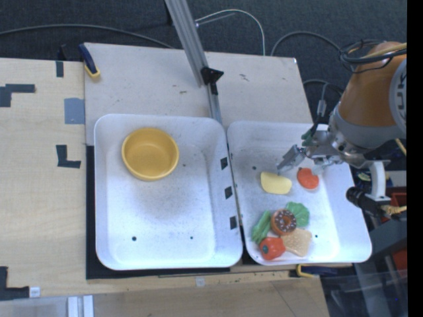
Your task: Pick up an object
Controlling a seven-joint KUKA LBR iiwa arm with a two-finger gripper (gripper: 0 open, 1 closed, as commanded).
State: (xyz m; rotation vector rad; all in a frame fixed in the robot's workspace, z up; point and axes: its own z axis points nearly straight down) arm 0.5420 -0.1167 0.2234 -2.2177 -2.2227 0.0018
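From the camera above, two white bins were seen side by side on the bench. In the left bin [165, 243], a yellow bowl [150, 152] was set upright near the far left corner. In the right bin [344, 243], a pale yellow piece [275, 183] was laid flat near the middle. Its long side ran across the bin, from the left edge toward the right edge. A small orange-red piece [307, 178] was placed just beside it, on the side nearer the right edge. Its long side was tilted a little, from the far edge toward the near edge. Near the front edge, a pile of toy food [283, 228] was bunched together: green, brown, red and tan bits touching one another.

The gripper [295, 158] was held over the right bin, just above the two pieces near the middle. Nothing was seen between its fingers. Whether they were spread or pressed together could not be told.
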